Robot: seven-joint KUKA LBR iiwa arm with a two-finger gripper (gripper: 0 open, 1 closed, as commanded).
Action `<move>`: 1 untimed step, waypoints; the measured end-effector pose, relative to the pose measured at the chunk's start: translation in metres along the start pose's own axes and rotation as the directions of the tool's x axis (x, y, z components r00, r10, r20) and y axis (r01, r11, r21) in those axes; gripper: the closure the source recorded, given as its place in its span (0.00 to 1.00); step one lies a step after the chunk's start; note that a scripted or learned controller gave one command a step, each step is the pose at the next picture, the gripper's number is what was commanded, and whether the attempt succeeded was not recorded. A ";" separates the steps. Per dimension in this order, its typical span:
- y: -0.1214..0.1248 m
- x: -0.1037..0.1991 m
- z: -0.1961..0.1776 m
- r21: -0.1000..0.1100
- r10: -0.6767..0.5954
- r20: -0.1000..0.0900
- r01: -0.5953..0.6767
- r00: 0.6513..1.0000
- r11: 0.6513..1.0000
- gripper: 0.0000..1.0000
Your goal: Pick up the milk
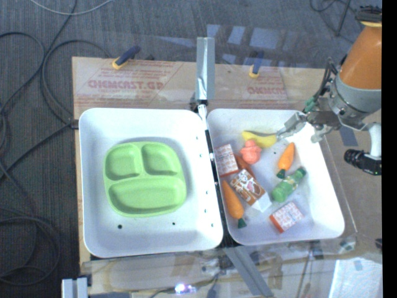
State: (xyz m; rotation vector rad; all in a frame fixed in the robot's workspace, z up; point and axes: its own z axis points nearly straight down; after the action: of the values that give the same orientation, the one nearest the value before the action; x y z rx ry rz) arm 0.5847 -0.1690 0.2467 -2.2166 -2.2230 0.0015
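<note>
White right bin (329,185) holds milk (247,187) at centre, untouched | gripper (305,124) at 1 o'clock of it, grasp state unclear | pick not yet begun

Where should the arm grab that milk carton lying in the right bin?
Probably from straight above, at mid-body. The milk lies flat and slantwise in the right bin, so its two long sides give the narrow span for the gripper to close across. A carrot lies close along its lower-left side, so room there looks tight.
</note>
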 end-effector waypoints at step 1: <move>-0.008 0.039 0.153 -0.002 -0.032 0.001 0.032 0.999 0.999 0.00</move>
State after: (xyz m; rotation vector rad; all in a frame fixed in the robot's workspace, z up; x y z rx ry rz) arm 0.5767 -0.1295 0.0938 -2.1826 -2.2597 0.0009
